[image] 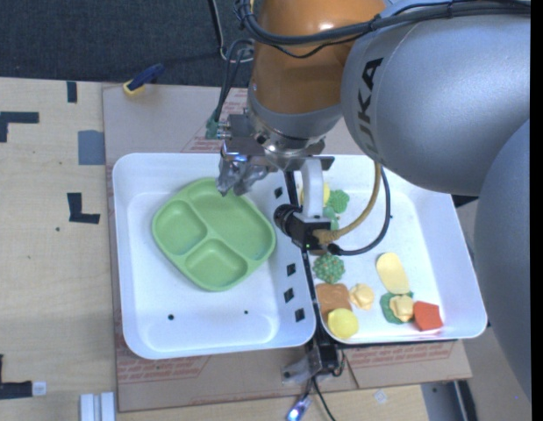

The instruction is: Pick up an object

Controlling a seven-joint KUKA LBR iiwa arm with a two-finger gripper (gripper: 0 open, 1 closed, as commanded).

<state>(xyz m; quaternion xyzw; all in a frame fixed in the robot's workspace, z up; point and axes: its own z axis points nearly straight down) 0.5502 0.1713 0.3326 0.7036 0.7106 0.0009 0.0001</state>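
Observation:
A light green divided plate (211, 235) lies tilted in the left white bin (194, 324). My gripper (237, 179) hangs low over the plate's far right rim, at or just above its edge. The arm's orange band and grey body hide the back of both bins. In the right bin (442, 239) lie small toy foods: a green leafy piece (338, 203), another green piece (328, 267), a brown block (332, 296), a yellow ball (343, 324), a yellow oval (392, 273) and a red-orange block (427, 316).
A black cable loop (374, 226) hangs from the wrist over the right bin. The divider between the bins (293, 279) carries black marks. A blue and yellow clamp (143, 78) lies on the bench at the back left.

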